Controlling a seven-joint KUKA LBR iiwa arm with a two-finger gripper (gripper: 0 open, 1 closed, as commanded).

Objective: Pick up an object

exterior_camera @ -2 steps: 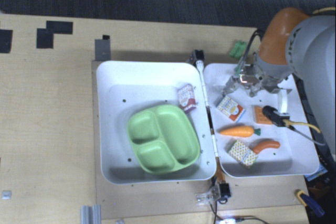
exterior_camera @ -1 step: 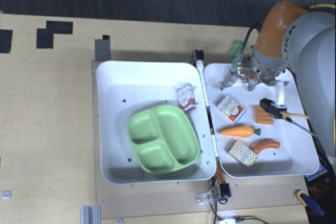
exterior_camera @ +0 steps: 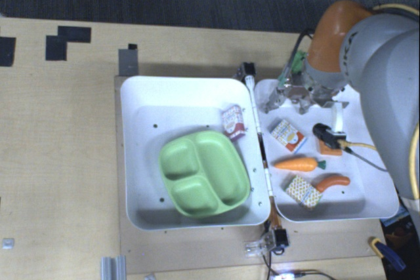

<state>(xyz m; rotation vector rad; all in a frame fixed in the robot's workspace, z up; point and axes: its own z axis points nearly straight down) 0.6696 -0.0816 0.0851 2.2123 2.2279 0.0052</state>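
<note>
Toy food lies scattered in the white bin point(exterior_camera: 365, 197) on the view's right, and nothing there is in my grasp. Nearest to me is a small white carton point(exterior_camera: 287, 134) with orange and blue print, lying flat towards the bin's far half. Just in front of it lies a toy carrot point(exterior_camera: 298, 165) on its side, green top pointing to the view's right. Nearer the front wall, a checkered packet point(exterior_camera: 301, 191) touches the end of an orange-red sausage point(exterior_camera: 332, 181), which angles away to the right.

My gripper point(exterior_camera: 293, 100) hangs over the far left corner of this bin, close to the carton but apart from it. I cannot tell how far open it is, and I see nothing held in it. My grey arm with its orange band point(exterior_camera: 331, 33) comes in from the right.

In the other white bin point(exterior_camera: 151, 116), a green divided plate point(exterior_camera: 205, 172) sits tilted near the front, and a small red and white packet point(exterior_camera: 233, 120) lies just beyond its far edge. Both bins rest on the pale wooden desk point(exterior_camera: 59, 160).
</note>
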